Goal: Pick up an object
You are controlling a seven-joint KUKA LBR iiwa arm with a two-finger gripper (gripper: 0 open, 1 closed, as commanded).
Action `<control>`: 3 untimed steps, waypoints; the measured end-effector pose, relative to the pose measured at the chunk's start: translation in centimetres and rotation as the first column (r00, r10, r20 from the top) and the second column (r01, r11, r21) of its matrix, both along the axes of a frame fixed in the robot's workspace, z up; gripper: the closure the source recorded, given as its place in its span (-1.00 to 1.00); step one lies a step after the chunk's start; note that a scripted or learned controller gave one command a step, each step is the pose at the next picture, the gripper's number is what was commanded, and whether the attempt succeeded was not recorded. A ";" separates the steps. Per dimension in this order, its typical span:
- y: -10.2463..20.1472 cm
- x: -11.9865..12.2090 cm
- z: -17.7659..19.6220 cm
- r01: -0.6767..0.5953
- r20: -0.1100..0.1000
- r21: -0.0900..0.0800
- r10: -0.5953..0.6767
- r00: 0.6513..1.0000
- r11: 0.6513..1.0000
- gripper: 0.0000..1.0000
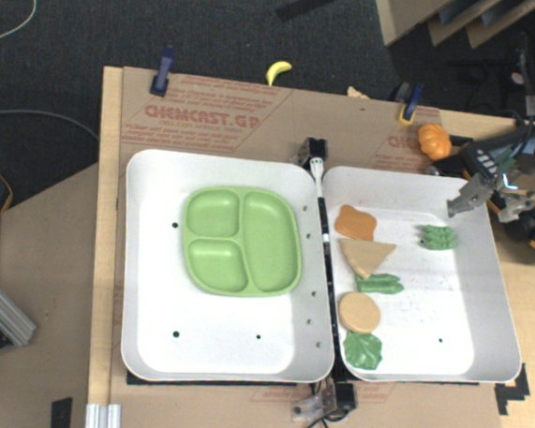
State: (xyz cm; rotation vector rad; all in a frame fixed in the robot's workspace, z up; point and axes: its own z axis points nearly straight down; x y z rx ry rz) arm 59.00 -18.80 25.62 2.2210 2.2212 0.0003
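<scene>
Closest grab looks like the small green leafy piece (437,237) in the right bin's (484,314) upper right, sitting around 7 o'clock from my gripper (464,201), lying roughly left-right. Can't tell the claw's state from here.

Bright, even overhead light; both white bins (143,328) near blown out, faint glare on the green tray (242,241). Shadows soft and short (mostly under bin rims). Far dark floor dim, little detail. Slightly soft overall, gripper (466,201) at right blurred, grainy.
</scene>
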 end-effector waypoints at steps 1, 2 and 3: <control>-0.6 -3.0 -14.7 0.003 -0.016 0.005 -0.002 1.000 1.000 -1.00; 7.6 -11.6 -17.4 -0.001 -0.011 0.007 0.002 1.000 1.000 -1.00; 7.1 -11.1 -16.1 0.002 0.001 0.000 -0.002 1.000 1.000 1.00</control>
